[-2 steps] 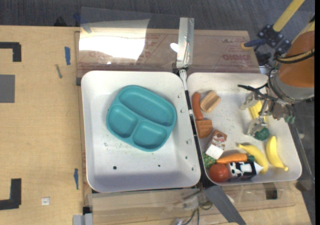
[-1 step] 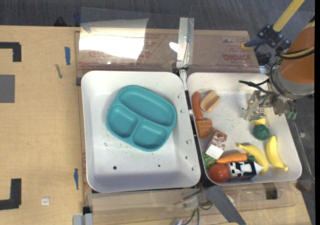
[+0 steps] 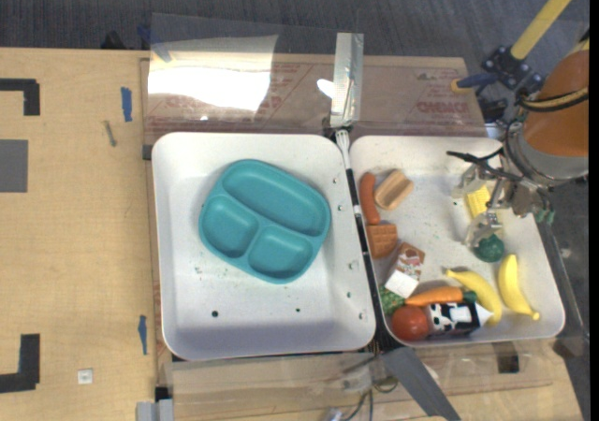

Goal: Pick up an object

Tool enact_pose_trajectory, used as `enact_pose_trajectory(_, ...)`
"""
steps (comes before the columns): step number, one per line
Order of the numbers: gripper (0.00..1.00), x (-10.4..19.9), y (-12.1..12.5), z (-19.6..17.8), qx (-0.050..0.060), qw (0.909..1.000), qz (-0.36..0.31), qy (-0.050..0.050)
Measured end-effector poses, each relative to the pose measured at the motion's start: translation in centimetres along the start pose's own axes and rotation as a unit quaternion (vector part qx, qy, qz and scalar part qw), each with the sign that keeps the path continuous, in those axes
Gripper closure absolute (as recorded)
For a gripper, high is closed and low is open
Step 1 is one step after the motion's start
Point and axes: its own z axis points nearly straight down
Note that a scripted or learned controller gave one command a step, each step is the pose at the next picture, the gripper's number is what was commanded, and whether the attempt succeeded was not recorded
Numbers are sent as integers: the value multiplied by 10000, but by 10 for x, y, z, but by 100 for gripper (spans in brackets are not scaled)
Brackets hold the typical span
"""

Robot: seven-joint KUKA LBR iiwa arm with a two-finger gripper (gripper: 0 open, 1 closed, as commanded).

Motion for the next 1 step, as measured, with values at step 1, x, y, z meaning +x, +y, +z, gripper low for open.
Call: enact_pose_trajectory(1, 0, 2, 21, 13, -18, 9999, 86, 70)
